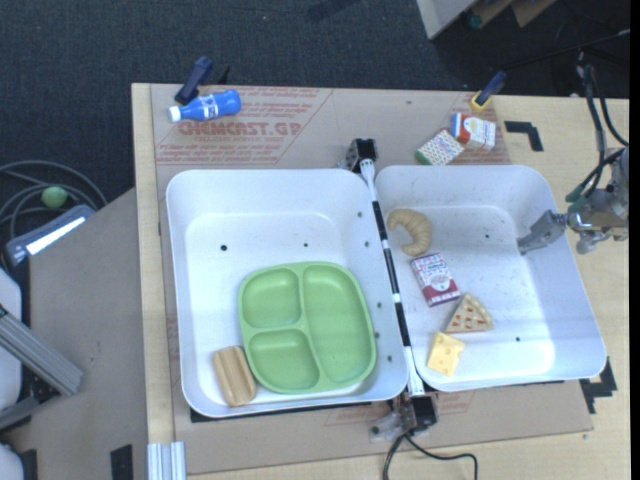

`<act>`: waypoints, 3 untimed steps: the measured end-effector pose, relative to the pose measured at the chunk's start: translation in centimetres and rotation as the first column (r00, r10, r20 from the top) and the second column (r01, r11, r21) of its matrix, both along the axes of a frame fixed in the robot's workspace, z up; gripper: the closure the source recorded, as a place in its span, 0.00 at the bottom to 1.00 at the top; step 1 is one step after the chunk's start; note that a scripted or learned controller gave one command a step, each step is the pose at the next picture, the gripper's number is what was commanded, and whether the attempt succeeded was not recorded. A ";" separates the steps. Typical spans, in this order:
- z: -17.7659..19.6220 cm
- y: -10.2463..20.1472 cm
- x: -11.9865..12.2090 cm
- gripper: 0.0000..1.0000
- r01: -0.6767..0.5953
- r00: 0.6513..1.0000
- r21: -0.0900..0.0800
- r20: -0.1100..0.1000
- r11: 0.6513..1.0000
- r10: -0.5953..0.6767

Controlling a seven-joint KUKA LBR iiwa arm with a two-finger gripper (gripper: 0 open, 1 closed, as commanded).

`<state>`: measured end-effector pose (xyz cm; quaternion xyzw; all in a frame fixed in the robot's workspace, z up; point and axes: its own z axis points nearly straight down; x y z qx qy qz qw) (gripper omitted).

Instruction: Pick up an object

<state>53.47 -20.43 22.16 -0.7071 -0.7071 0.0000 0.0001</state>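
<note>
The right bin [560, 298] holds a tan croissant [412, 228] at its back left. In front of that lie a small red and white carton [435, 278], a pizza slice [467, 316] and a yellow cheese wedge [446, 353]. My gripper [543, 234] reaches in over the right bin's right rim, near the back. It hangs well to the right of the croissant and the carton, apart from all of them. Nothing shows in its grasp.
The left bin [200, 228] holds a green divided plate [305, 326] and a tan bread slice [234, 375] at its front left. Behind the bins lie a blue and white bottle [205, 105] and two small cartons [440, 148] [478, 131]. A black clamp [362, 153] joins the bins.
</note>
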 end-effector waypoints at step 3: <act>-12.7 10.7 1.2 1.00 0.001 1.000 -0.001 0.002 1.000 -0.001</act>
